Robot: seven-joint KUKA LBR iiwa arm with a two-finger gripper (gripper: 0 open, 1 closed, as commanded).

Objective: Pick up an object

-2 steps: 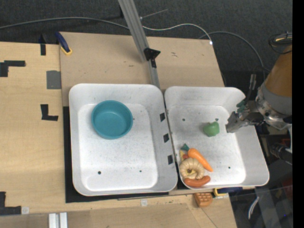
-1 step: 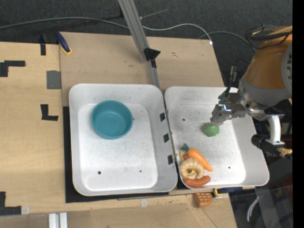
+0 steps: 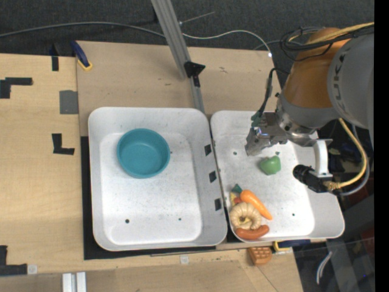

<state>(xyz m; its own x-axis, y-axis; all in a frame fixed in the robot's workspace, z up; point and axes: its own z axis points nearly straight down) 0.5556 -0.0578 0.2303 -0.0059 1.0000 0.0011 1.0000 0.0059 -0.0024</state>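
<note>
One green pepper (image 3: 270,165) at the right bin's (image 3: 304,224) centre, gripper (image 3: 256,143) just off its ten o'clock; grip state: cannot tell. Likely light, slick plastic; take its widest middle.

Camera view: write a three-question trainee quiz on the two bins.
1. Which bin holds the blue bowl?
2. True or false: the green pepper lies in the same bin as the carrot.
3. The claw hangs nearest to: A) the bowl, B) the green pepper, C) the sausage.

Key: 1. the left bin; 2. true, both in the right bin; 3. B.
</note>
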